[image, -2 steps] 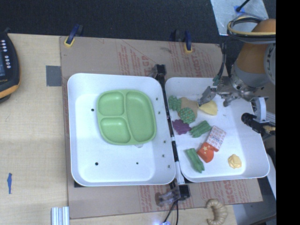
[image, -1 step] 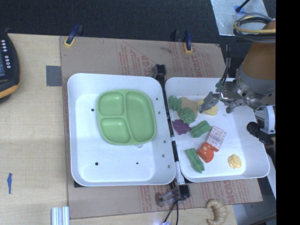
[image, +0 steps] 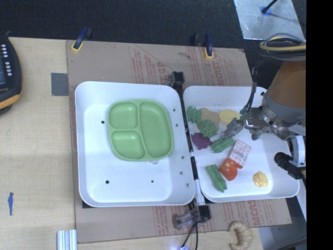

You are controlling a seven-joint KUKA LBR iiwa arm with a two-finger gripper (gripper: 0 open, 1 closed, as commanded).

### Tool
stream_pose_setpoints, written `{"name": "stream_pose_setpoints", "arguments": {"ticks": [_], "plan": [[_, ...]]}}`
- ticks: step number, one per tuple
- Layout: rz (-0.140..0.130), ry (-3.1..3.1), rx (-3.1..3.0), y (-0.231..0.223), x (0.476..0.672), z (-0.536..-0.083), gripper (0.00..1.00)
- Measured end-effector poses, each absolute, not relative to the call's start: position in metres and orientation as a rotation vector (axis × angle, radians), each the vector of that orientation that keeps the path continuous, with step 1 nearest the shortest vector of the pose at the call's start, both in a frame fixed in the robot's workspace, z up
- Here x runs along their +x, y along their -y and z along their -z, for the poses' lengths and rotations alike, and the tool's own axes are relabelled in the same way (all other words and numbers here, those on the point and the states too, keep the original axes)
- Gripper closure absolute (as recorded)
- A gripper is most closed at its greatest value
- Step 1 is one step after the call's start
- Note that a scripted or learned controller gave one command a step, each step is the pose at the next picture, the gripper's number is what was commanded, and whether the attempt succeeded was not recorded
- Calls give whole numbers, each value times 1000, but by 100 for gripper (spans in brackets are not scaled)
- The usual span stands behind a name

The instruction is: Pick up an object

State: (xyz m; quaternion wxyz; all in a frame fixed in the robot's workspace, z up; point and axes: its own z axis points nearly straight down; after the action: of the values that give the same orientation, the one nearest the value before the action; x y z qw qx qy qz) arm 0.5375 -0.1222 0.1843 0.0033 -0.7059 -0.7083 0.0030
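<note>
My gripper [image: 230,130] hangs over the middle of the right bin [image: 281,191], reaching in from the right, and looks open with nothing between its fingers. Just below its tips lies a green pod [image: 222,145]. To its left are purple grapes [image: 201,140] and a green bumpy vegetable [image: 207,127]. Behind it sit a yellow piece [image: 227,116] and a beige piece [image: 209,113]. A white and red packet [image: 239,152], a red fruit [image: 229,170], a green pepper [image: 216,177] and a small yellow piece [image: 260,179] lie nearer the front.
The left bin [image: 93,186] holds a green divided plate [image: 140,129]. The grey arm with its orange band [image: 289,87] covers the right bin's far right corner. A black clip [image: 178,79] sits where the bins meet. A beige toy [image: 240,234] lies on the bench in front.
</note>
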Motion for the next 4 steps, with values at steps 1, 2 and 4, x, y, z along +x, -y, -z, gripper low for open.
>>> {"name": "stream_pose_setpoints", "arguments": {"ticks": [1, 2, 4], "plan": [[-2, 2223, -2221, 155, 550, -194, 0], [-8, 2224, -2205, 108, 525, -147, 0], [-2, 2232, -2222, 113, 488, -112, 100]]}}
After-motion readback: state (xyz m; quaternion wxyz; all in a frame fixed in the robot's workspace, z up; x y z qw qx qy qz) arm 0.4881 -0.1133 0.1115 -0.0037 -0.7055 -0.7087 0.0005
